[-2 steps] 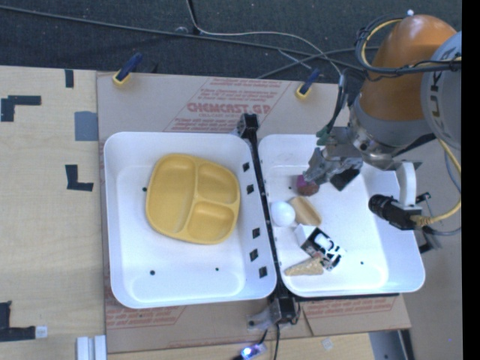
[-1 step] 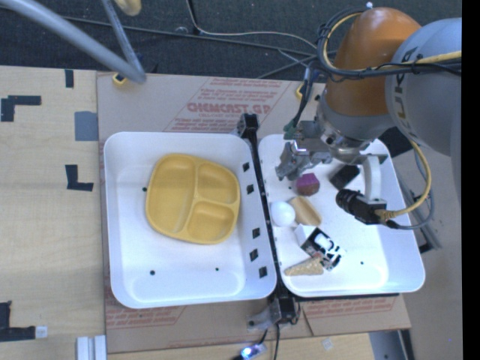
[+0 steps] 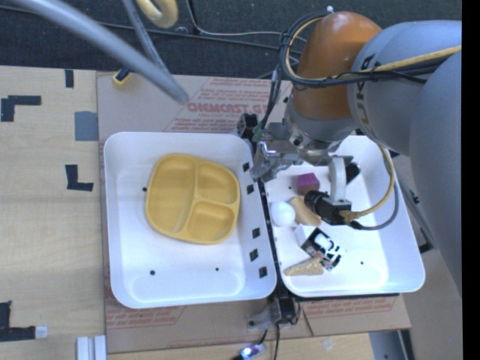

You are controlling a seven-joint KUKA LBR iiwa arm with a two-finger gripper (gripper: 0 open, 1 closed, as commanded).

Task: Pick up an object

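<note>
My gripper (image 3: 264, 162) hangs over the inner wall between the two bins, at the right bin's back left corner. In the right bin (image 3: 390, 268) lie a purple block (image 3: 306, 181), a white ball (image 3: 283, 214), a tan chunk (image 3: 306, 211), a black-and-white item (image 3: 323, 245) and a tan wedge (image 3: 303, 268). The purple block lies just right of the gripper, and the ball sits nearer the front. Nothing can be seen held in the gripper.
A yellow divided plate (image 3: 193, 197) lies in the left bin (image 3: 127, 261). The grey arm with its orange band (image 3: 334, 47) covers the right bin's back edge. A grey pole (image 3: 90, 28) crosses the upper left.
</note>
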